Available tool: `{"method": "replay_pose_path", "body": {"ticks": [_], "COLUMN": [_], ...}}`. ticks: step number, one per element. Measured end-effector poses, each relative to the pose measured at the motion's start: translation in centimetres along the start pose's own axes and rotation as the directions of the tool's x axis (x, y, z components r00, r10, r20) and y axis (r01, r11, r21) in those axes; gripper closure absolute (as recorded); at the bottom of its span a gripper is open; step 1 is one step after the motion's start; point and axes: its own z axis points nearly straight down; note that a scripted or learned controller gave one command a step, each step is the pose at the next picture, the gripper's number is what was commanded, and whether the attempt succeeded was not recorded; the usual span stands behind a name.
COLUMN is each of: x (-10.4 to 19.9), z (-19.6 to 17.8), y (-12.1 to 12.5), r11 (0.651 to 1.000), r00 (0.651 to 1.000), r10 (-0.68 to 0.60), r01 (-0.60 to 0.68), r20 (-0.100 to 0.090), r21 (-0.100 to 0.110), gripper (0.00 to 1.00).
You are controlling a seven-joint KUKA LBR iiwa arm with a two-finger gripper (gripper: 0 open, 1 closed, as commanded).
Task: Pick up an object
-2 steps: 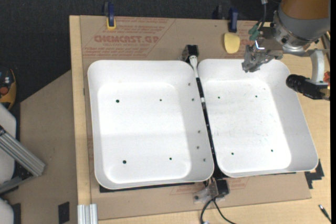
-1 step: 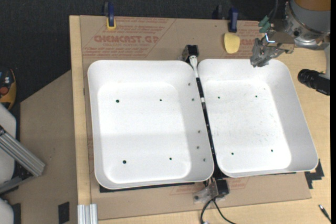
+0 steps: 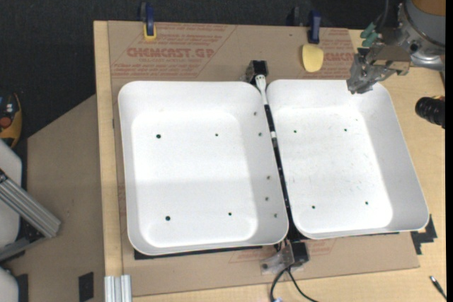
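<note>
Jaws, position: my jaws hang at the far right corner of the right bin [image 3: 396,152], just above its far rim, at the end of my arm [image 3: 423,28], which comes in from the right.
Jaws, state: I cannot tell how far apart they stand; the view is too small and cluttered there. I see nothing held in them.
Task's thing, position: one yellow object [image 3: 312,57] lies on the brown board [image 3: 212,46] beyond the right bin's far rim, outside both bins.
Task's thing vs jaws: it lies to the left of my jaws in the view and slightly farther back, near but apart, not touching.
Task's thing, neighbours: just below the right-hand blue clamp [image 3: 314,23], apart from the bin rim.
Count, yellow objects: one.
Count, bins: two, left bin [image 3: 134,152] and right bin, side by side, their inner rims touching or nearly so.
Count, blue clamps: two, both on the board's far edge; the left-hand blue clamp [image 3: 147,13] sits above the left bin.
Count, dark dots: four on the floor of each bin, eight in all.
Count, black fittings: two in the seam between the bins, one at the far end [image 3: 257,70] and one at the near end [image 3: 298,252].
Support: the board lies on the table [image 3: 435,152] under both bins.
</note>
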Motion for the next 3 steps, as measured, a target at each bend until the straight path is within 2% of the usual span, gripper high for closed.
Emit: {"method": "replay_pose_path", "body": {"ticks": [1,2,3], "x": [8.1,10.6,18.8], "z": [8.2,2.2,10.0], "y": [1.4,0.6,2.2], "r11": [1.0,1.0,1.0], "r00": [1.0,1.0,1.0], "r10": [-0.009,-0.005,-0.009], "r01": [0.009,0.005,0.009], "r20": [-0.004,-0.002,-0.003], "r21": [0.013,-0.001,0.013], "gripper": [1.0,1.0,1.0]}}
